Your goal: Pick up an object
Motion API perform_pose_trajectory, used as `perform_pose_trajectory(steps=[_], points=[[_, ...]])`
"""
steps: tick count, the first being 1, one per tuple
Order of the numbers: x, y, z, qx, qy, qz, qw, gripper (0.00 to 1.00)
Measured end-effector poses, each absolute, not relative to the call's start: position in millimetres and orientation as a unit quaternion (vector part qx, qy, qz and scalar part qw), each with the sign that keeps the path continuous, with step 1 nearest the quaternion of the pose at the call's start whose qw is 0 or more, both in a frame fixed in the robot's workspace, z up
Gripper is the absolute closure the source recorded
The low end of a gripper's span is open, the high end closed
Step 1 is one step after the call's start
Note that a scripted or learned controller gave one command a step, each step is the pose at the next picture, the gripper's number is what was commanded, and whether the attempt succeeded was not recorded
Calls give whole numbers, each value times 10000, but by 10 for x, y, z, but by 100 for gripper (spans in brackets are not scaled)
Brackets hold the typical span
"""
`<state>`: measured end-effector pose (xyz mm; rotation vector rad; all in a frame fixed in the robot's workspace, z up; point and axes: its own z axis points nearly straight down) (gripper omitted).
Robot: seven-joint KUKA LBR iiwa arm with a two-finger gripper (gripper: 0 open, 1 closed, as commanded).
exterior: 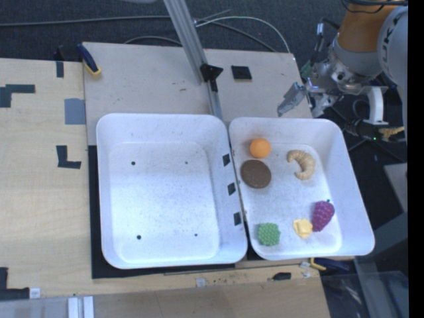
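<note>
The candidates for lifting all lie in the right bin (344, 177). An orange ball (260, 148) sits near the bin's 11 o'clock corner, with a brown disc (256, 174) touching or just short of it at its 6 o'clock. A tan croissant shape (303, 163) lies toward 1 o'clock. Along the 6 o'clock side are a green knobbly piece (268, 234), a small yellow piece (303, 228) and a purple grape cluster (322, 214), the last two touching.

Judgement: these look like light toy foods, probably stiff plastic or foam. The ball is likely to roll or slip; a hold across its widest part would serve. The flat disc offers little edge. The croissant's mid-body looks the surest hold.

The gripper (306, 98) hovers beyond the bin's 12 o'clock rim, carrying nothing; its fingers are blurred and I cannot tell whether they are spread. The arm's upper part is cut off by the frame. The left bin (106, 177) adjoins at 9 o'clock.
</note>
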<state>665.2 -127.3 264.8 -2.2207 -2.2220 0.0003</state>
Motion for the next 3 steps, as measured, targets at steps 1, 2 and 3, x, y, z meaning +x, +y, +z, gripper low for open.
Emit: perform_pose_trajectory(steps=[1,2,3], points=[[6786,-1109,1222,-7068,-7074,29,37,0],[5850,-1601,2281,-7087,-7054,-18,-41,0],[6555,-1488,845,-7064,-7079,17,21,0]])
